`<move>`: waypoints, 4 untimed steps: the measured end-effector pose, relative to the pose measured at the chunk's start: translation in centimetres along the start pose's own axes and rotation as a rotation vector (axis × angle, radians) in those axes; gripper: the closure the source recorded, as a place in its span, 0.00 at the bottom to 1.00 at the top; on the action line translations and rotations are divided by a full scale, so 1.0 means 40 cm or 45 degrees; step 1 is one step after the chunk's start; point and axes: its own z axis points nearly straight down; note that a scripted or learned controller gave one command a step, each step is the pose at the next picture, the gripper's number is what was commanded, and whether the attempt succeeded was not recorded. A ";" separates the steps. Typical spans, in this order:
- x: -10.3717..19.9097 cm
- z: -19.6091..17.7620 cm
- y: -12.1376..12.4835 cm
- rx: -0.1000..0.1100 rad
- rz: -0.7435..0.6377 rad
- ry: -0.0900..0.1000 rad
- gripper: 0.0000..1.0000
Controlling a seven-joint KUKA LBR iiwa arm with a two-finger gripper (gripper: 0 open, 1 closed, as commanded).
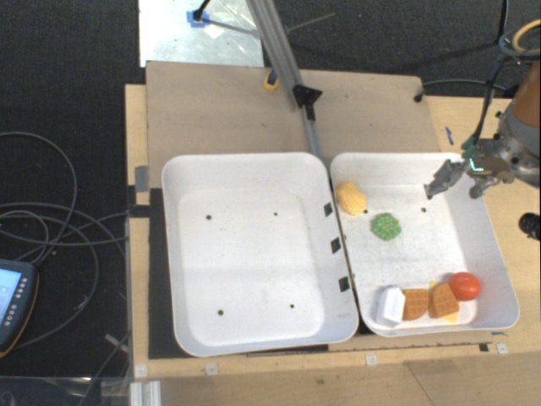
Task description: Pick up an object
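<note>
1. The bench [254, 100] is pale wood with a brown board across its back, standing on a dark carpeted floor [68, 57] where black cables [42, 218] loop at the left.
2. A grey pole [279, 41] slants down from the top to the gap between the bins, and a handheld screen [13, 303] lies at the far left edge.
3. Two shallow white bins sit side by side: the left bin [177, 311] and the right bin [499, 311], touching along black clips.
4. In the right bin, a yellow rounded piece [351, 198] lies near the top left, and a green knobbly ball [385, 226] sits just beside it, lower right.
5. Along the near wall lie a white block [390, 304], two orange-brown waffle-like pieces [429, 301] and a red ball [464, 286], packed close together.
6. The claw [457, 181] hangs over the right bin's upper right corner, its two fingers spread apart with nothing between them, well apart from every object.
</note>
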 end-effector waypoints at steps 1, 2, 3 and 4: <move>0.000 -0.005 0.002 -0.004 0.001 -0.001 0.00; -0.005 0.149 -0.011 0.003 0.007 0.000 0.00; 0.007 0.290 -0.033 0.002 0.006 0.000 0.00; 0.008 0.421 -0.034 0.002 0.006 0.001 0.00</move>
